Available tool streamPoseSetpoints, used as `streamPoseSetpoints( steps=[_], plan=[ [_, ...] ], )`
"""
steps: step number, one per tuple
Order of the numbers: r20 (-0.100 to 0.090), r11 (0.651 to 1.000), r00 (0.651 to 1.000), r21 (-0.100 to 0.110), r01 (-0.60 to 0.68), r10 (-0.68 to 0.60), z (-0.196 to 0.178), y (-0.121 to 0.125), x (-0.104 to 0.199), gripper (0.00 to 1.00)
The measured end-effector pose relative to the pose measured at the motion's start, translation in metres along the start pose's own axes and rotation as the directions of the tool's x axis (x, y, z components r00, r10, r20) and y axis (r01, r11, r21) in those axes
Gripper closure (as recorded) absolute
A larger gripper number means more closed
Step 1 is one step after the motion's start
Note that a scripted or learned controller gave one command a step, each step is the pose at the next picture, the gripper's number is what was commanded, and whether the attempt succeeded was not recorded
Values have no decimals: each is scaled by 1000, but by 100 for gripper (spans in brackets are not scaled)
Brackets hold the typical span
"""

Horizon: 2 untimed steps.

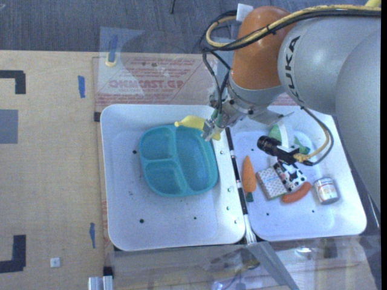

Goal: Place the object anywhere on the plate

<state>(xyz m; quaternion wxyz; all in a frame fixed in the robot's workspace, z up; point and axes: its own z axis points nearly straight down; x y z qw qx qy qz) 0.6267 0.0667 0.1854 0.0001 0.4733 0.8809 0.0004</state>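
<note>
A teal divided plate (179,161) lies in the left bin (121,210). At the plate's far right corner, a small yellow object (191,123) sits over the rim. My gripper (213,129) is right beside it, touching or nearly touching its right end. The wrist blocks the view, so I cannot see whether the yellow object is held.
The right bin (314,222) holds an orange carrot (248,173), a checkered block (271,183), a black-and-white piece (291,175), a red sausage-shaped piece (296,193), a small can (326,190) and a green-and-white item (284,132). The arm covers that bin's far part.
</note>
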Motion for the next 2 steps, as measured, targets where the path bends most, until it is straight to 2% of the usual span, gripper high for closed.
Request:
streamPoseSetpoints(
  steps=[1,2],
  plan=[
    [2,987,987,-3,-160,160,0,32,-25,100],
    [2,987,987,-3,-160,160,0,32,-25,0]
  ],
)
